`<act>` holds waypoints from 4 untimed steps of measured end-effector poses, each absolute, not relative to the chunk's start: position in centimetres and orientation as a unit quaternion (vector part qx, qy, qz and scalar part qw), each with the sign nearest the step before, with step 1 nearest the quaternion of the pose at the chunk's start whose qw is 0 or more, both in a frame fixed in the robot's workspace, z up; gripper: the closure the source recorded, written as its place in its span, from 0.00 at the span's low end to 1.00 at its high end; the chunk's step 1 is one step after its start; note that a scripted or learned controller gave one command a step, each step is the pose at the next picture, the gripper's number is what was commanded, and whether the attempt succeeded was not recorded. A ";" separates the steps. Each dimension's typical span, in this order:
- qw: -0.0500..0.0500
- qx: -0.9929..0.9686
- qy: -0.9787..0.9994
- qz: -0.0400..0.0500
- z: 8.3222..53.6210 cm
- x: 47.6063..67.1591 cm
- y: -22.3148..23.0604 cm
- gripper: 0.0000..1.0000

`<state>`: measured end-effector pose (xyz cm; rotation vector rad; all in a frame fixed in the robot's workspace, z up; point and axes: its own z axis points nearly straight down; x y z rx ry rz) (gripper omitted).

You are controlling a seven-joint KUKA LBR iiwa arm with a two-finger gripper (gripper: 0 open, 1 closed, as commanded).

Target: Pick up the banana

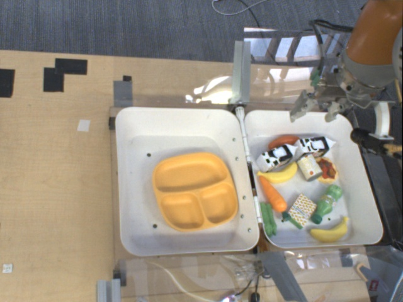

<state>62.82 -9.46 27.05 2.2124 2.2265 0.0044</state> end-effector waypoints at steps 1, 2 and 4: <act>0.005 0.757 0.654 0.005 12.6 63.2 -11.5 0.00; 0.017 0.752 0.659 0.014 11.1 60.5 -12.9 0.00; 0.009 0.690 0.723 0.009 10.4 53.8 -8.2 1.00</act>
